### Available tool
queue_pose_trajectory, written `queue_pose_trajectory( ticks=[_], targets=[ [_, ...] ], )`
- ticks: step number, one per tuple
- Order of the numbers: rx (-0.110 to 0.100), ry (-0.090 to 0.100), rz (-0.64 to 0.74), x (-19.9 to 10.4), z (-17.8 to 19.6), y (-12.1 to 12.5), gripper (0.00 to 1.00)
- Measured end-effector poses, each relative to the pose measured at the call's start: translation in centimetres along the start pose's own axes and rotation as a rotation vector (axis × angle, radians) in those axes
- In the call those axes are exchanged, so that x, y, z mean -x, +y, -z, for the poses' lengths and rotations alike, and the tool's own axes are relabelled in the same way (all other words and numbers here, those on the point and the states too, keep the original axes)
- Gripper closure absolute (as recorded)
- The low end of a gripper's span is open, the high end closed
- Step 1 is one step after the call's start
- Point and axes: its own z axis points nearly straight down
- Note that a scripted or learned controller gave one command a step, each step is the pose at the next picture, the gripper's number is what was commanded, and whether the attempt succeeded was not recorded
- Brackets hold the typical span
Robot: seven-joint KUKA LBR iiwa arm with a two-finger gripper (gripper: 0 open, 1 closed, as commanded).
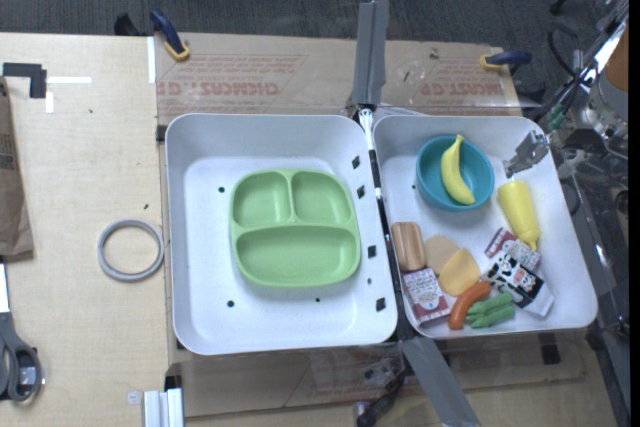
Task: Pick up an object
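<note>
My gripper (pixel 527 153) hangs at the right bin's (pixel 572 215) far right corner, just above a yellow bottle-shaped toy (pixel 519 208) and to the right of a blue bowl (pixel 436 185) that holds a banana (pixel 456 171). Nothing can be seen held in it. Nearer the front of the same bin lie a tan bread piece (pixel 407 245), an orange-yellow wedge (pixel 458 267), a red packet (pixel 423 290), a carrot (pixel 468 303), green beans (pixel 490 312) and a cow-patterned carton (pixel 520 275). A green divided plate (pixel 296 227) rests in the left bin (pixel 190 215).
A grey tape ring (pixel 131 248) and scissors (pixel 15 370) lie on the wooden bench to the left of the bins. A brown bag (pixel 12 175) sits at the left edge. Clamps (pixel 170 33) hold cardboard behind the bins. Cables and the arm crowd the right side.
</note>
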Motion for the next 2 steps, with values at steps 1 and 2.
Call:
queue_pose_trajectory(
  ticks=[1,2],
  targets=[
    [-0.001,0.000,-0.115,-3.3,-7.5,-0.2,0.00],
    [-0.001,0.000,-0.449,-5.5,-13.2,2.6,0.00]
  ],
)
